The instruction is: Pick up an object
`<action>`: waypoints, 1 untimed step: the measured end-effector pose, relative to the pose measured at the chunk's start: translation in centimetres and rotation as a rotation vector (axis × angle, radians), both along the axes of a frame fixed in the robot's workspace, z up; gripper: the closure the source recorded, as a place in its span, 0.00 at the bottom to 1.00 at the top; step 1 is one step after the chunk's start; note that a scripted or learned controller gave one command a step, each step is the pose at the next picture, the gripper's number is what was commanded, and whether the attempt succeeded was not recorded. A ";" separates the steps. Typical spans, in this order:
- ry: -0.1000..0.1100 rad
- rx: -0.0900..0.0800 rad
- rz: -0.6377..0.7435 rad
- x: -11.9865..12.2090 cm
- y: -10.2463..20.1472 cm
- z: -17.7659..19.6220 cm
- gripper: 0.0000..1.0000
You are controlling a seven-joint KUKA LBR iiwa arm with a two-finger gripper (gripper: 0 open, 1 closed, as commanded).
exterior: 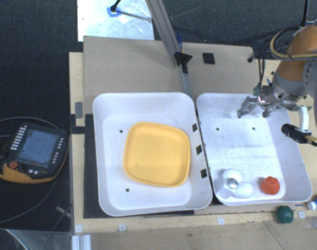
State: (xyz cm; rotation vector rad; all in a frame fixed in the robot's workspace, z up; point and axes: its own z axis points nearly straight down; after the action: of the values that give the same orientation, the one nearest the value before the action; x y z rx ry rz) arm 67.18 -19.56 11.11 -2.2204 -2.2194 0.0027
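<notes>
Yellow plate [157,154] in the white bin [109,113]; orange-red cup [270,185] and white egg [243,190] below the hand [255,109].

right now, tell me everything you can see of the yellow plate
The plate is a pale yellow, squarish dish with rounded corners and a shallow raised rim, plastic by the look of its matte surface. It lies flat and right side up on the floor of the left bin, about in the middle, turned slightly askew to the bin's walls. Nothing rests on it and nothing but the bin touches it. The pincer hangs over the right bin, far from it.
</notes>
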 end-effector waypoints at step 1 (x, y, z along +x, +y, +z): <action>-0.003 -0.001 0.001 0.0 0.0 -2.1 0.00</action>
State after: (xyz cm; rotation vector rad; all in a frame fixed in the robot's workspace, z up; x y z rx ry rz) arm 67.19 -19.54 8.98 -2.2206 -2.2225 0.0003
